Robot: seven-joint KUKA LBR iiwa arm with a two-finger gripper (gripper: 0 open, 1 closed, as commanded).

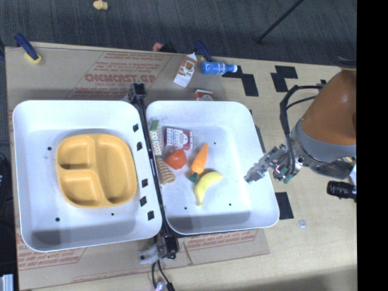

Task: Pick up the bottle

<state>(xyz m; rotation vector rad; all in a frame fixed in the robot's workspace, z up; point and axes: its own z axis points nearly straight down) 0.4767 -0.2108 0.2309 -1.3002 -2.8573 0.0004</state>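
Note:
The bottle [216, 68] is small and blue with a pale cap end. It lies on its side on the cardboard behind the right bin [262, 194], outside both bins. My gripper [260, 168] hangs over the right rim of the right bin, pointing left into it, far in front of the bottle. Nothing shows in the gripper. The grey arm with its orange band [333, 111] comes in from the right.
The right bin holds a red-and-white packet [177, 137], a tomato [176, 159], a carrot [200, 157], a banana [206, 184] and a brown ridged piece [165, 171]. A yellow divided plate [96, 168] fills the left bin. A small carton [185, 70] lies beside the bottle.

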